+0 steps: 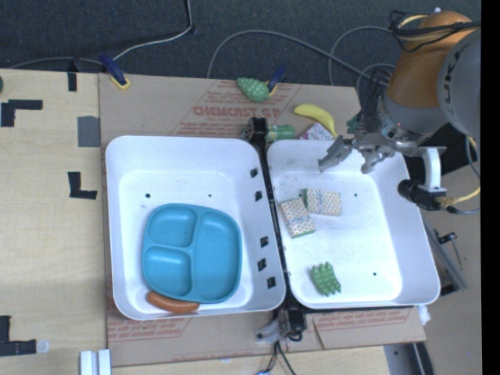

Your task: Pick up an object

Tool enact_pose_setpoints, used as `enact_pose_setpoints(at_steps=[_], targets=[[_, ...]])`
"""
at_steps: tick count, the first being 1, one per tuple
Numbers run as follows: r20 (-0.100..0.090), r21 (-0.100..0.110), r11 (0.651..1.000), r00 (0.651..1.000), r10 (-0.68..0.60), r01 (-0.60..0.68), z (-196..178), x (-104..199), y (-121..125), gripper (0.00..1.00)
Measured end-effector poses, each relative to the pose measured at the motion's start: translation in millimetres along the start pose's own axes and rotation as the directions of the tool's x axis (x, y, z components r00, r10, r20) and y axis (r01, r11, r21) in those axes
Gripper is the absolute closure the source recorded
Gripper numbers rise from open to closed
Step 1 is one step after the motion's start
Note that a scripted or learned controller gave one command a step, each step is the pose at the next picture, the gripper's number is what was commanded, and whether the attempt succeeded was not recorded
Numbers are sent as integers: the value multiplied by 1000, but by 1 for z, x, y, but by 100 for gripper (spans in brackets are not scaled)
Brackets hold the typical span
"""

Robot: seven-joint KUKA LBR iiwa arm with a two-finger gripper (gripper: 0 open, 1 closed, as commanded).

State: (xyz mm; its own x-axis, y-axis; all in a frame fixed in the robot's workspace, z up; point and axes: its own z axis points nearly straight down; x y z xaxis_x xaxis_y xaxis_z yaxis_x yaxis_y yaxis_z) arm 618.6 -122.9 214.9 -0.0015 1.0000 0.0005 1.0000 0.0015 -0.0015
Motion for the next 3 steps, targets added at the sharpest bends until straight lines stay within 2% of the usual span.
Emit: enact_pose_setpoints(at_steps=[1, 2, 3], targets=[[2, -9, 1000, 1000, 0, 0, 120, 24, 10, 0], [1, -4, 1000, 1000, -1, 1, 129, 9, 51, 0], [2, -4, 1000, 1000, 0, 0, 129, 11, 19, 0]])
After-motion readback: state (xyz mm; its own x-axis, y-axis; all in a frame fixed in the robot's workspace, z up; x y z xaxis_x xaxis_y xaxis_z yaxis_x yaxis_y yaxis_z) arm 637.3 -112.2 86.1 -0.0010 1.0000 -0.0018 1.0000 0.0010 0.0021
